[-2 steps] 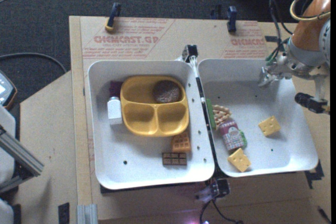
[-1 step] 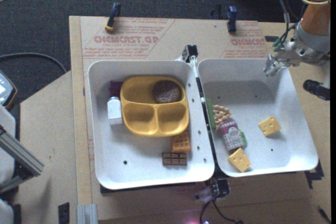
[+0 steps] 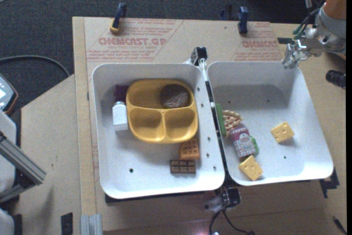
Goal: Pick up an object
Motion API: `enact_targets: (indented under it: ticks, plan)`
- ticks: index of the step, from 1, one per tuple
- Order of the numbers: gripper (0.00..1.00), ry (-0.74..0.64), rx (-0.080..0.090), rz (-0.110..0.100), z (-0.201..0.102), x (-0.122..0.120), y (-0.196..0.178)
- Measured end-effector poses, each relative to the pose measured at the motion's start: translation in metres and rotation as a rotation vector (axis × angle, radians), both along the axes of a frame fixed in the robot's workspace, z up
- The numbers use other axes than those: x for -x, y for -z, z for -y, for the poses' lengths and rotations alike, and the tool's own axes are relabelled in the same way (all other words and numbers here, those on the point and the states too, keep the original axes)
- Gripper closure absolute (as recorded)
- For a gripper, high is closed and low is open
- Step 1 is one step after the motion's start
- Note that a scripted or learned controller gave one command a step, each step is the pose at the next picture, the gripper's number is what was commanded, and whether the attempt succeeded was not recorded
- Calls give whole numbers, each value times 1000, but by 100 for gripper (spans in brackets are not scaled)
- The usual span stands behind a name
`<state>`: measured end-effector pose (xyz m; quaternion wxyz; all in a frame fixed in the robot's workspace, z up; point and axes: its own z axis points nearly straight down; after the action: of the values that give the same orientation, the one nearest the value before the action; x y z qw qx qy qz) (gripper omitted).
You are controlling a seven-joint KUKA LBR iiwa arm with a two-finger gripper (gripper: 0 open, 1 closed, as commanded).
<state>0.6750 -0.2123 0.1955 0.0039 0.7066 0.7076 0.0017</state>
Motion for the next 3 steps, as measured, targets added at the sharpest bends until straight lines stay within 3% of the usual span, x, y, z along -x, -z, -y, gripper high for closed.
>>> enact_targets:
  ticks: [1, 2, 3]
  plan:
    - [100, 0, 0, 0, 0, -1, -32]
    - [100, -3, -5, -9, -49, 12, -43]
    - [100, -3, -5, -11, -104, 22, -31]
